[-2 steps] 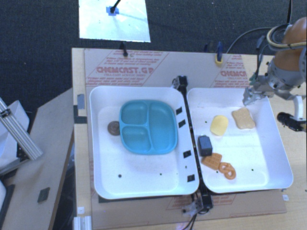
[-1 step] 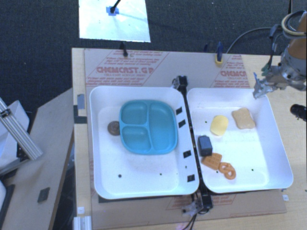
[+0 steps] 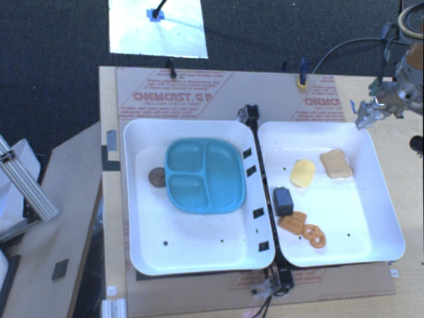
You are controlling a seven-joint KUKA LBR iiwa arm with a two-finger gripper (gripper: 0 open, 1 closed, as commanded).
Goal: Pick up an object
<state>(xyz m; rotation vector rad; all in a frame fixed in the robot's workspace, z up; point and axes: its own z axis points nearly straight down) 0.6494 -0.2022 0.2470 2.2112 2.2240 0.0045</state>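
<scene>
- The grey two-finger gripper (image 3: 368,116) hangs above the bench just outside the far right corner of the right-hand shallow white bin (image 3: 387,207); its tips are too small and blurred to tell how far the jaws stand apart, and nothing shows between them.
- Inside that bin, a pale yellow rounded block (image 3: 303,173) and a tan bread-shaped piece (image 3: 336,163) lie near each other toward the far edge.
- A small dark grey box (image 3: 283,201) sits by the bin's left wall, with an orange waffle-like square (image 3: 293,222) and an orange pretzel-shaped toy (image 3: 315,235) just beside it toward the near edge.
- The left-hand shallow white bin (image 3: 142,244) carries a blue divided plastic plate (image 3: 202,175), with a brown round disc (image 3: 157,177) touching its left rim.
</scene>
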